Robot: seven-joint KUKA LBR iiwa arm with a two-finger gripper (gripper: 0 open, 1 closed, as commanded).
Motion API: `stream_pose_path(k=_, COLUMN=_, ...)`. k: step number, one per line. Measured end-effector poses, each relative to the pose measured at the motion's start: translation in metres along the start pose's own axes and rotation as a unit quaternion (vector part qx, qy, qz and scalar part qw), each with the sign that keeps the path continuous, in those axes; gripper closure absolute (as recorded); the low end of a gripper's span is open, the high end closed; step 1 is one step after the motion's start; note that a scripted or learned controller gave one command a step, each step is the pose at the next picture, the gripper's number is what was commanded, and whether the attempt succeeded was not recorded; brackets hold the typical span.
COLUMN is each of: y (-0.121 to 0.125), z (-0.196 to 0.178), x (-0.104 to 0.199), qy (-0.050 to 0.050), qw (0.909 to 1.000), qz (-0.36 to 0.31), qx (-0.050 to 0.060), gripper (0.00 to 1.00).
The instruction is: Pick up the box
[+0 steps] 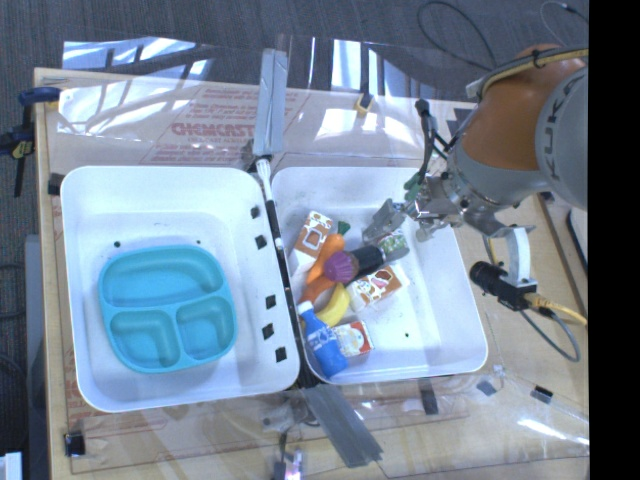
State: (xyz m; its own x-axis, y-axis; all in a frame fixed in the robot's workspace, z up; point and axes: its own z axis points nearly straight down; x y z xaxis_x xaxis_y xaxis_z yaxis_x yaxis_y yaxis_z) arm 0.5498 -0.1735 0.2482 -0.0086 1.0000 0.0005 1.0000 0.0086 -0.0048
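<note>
White-orange box [379, 286] lies just below-left of gripper [392, 230].

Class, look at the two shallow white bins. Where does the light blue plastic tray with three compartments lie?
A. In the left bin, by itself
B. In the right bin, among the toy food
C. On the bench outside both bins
A: the light blue plastic three-compartment tray lies flat in the left white bin, while the toy food is piled in the right white bin.

You have bare floor along the right bin's [455, 343] right and near-right side, while the boxes, toy fruit [338, 268] and blue bottle [322, 343] crowd its left, tight against the dividing wall [272, 268].
</note>
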Motion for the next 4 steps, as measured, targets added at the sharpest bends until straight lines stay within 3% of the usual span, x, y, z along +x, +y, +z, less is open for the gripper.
stream_pose_path(k=1, y=-0.055, z=0.145, x=-0.015, qy=0.0, qw=1.0, qz=0.001, qx=-0.002, gripper=0.0)
stream_pose_path(k=2, y=-0.071, z=0.156, x=-0.013, qy=0.0, qw=0.9999, qz=-0.017, qx=-0.002, gripper=0.0)
stream_pose_path(k=3, y=-0.07, z=0.146, x=-0.014, qy=-0.001, qw=0.9998, qz=-0.019, qx=-0.003, gripper=1.0)
stream_pose_path(k=4, y=-0.021, z=0.147, x=-0.036, qy=-0.001, qw=0.991, qz=-0.134, qx=-0.003, gripper=1.0)
